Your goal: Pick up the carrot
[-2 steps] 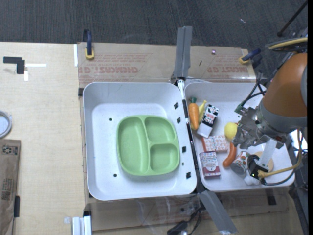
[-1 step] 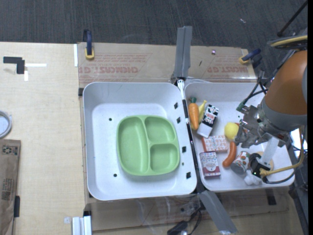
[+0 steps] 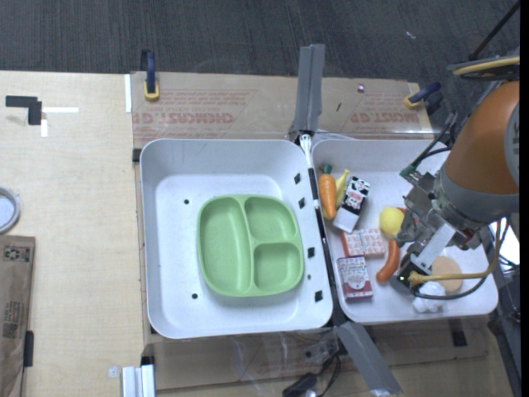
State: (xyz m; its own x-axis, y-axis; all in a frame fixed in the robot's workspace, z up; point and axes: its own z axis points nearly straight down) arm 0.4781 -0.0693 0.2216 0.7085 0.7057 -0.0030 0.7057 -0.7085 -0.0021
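The carrot [image 3: 328, 195], orange with a green top, lies lengthwise against the left wall of the right bin [image 3: 388, 154], near its back. A small black-and-white carton [image 3: 354, 203] lies right beside it. My gripper [image 3: 416, 246] hangs over the right half of the same bin, well to the right of the carrot and nearer the front. It sits between a yellow lemon [image 3: 391, 219] and an orange-red sausage-shaped piece [image 3: 388, 263]. Nothing can be seen held in it.
The left bin [image 3: 165, 222] holds a green divided plate [image 3: 250, 245]. In the right bin, two small red-and-white boxes [image 3: 354, 275] lie at the front left, and a pale round thing [image 3: 448, 271] and a white lump [image 3: 426, 305] lie at the front right.
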